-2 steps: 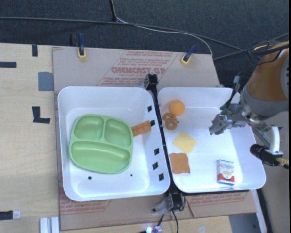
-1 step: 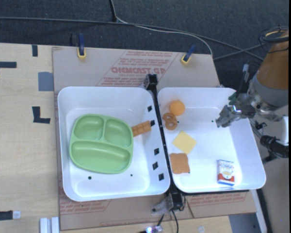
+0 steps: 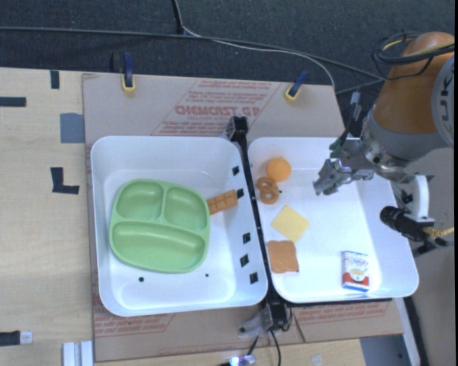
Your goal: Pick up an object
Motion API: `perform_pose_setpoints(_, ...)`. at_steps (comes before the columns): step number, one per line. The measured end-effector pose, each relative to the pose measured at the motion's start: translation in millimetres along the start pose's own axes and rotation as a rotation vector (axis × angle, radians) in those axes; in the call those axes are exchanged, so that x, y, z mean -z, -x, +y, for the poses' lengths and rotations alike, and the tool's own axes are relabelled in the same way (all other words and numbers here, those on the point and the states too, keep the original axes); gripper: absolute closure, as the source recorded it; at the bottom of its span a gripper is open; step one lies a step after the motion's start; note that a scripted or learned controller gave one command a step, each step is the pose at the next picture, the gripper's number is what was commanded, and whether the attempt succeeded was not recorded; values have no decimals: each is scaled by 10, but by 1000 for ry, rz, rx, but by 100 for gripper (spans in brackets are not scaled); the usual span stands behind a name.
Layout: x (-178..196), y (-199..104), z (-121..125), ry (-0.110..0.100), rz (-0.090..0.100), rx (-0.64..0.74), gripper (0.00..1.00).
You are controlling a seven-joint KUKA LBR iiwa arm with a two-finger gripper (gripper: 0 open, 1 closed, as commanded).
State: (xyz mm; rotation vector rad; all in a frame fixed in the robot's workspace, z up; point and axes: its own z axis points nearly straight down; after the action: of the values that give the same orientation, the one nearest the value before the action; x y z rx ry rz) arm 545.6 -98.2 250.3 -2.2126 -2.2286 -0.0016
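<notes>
While the arm (image 3: 412, 105) reaches in from the right, its gripper (image 3: 332, 180) hangs over the upper middle of the right bin (image 3: 397, 280), dark fingers pointing down-left, nothing visible between them; how far apart they stand I cannot tell from this angle. Right bin contents: an orange ball (image 3: 278, 168) near the top left corner, well left of the gripper; a small brown ring-shaped piece (image 3: 267, 191) touching or just below the ball, right against the divider between bins; a yellow square slice (image 3: 290, 223) tilted like a diamond, just below the ring; a brown toast-like square (image 3: 283, 257) below that, near the left wall; a small white carton with red and blue print (image 3: 356, 271) lying near the bottom right corner, well apart from the rest. Left bin (image 3: 107, 158) holds a green divided plate (image 3: 159, 226) with three compartments, sitting left of centre, and a small orange-brown block (image 3: 223, 201) just beside the plate's right edge, near the divider. Both bins sit on a cardboard sheet (image 3: 214, 105) with red printing, clamped at the top by two yellow-tipped clips (image 3: 127, 82). Black cable (image 3: 214, 36) runs across the dark floor above.
</notes>
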Motion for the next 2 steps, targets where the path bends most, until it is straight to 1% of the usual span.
perform_pose_setpoints(1,37,-516,20,0,0,0,100)
perform_pose_setpoints(2,50,-1091,137,-1,0,1,100)
